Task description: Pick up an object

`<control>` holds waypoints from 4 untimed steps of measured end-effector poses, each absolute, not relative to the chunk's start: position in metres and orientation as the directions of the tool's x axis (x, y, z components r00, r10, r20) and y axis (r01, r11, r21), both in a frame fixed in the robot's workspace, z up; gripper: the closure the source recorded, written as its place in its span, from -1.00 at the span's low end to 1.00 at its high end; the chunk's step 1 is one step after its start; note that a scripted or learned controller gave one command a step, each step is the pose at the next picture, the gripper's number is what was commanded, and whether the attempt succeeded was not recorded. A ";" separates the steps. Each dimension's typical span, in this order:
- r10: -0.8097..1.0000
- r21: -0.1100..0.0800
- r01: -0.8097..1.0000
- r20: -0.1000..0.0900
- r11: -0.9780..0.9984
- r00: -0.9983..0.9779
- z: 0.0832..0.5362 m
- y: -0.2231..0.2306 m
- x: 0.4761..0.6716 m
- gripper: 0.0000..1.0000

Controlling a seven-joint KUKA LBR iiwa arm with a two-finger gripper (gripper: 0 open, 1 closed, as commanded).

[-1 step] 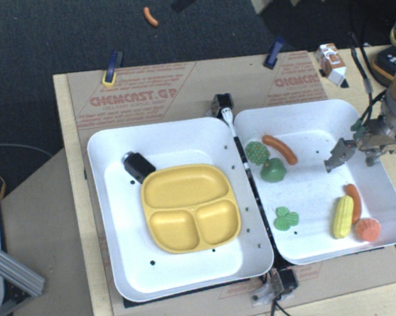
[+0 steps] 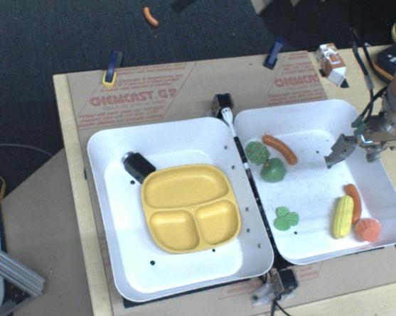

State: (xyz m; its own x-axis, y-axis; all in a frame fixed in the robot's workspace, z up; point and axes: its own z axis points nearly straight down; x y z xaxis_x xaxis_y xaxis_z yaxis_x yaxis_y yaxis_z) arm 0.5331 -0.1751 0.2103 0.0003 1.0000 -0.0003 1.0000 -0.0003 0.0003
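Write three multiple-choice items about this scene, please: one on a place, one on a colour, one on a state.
1. Where does the black block lie?
A. in the left bin, by the tray's upper left corner
B. on the yellow tray
C. in the right bin

2. What colour is the divided tray?
A. red
B. yellow
C. blue

3. What is the state of the gripper?
A. shut on the corn
B. shut on the sausage
C. holding nothing, above the right bin

Answers: 1 A, the block rests on the white floor of the left bin. 2 B, the tray is plain yellow. 3 C, nothing sits between the fingers; the corn lies apart.
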 end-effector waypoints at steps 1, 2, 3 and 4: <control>1.000 -0.007 1.000 0.002 0.000 0.000 0.149 -0.180 0.535 -1.00; 1.000 -0.004 1.000 0.002 0.000 0.000 0.099 -0.190 0.535 -1.00; 1.000 -0.004 1.000 0.002 0.000 0.000 0.084 -0.189 0.534 -1.00; 1.000 0.000 1.000 0.000 -0.001 0.001 0.095 -0.190 0.535 1.00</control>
State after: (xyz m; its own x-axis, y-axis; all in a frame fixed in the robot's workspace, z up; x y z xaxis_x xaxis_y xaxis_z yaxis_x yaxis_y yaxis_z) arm 0.5350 -0.1898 0.0953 0.0009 1.0000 -0.0001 1.0000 -0.0009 -0.0001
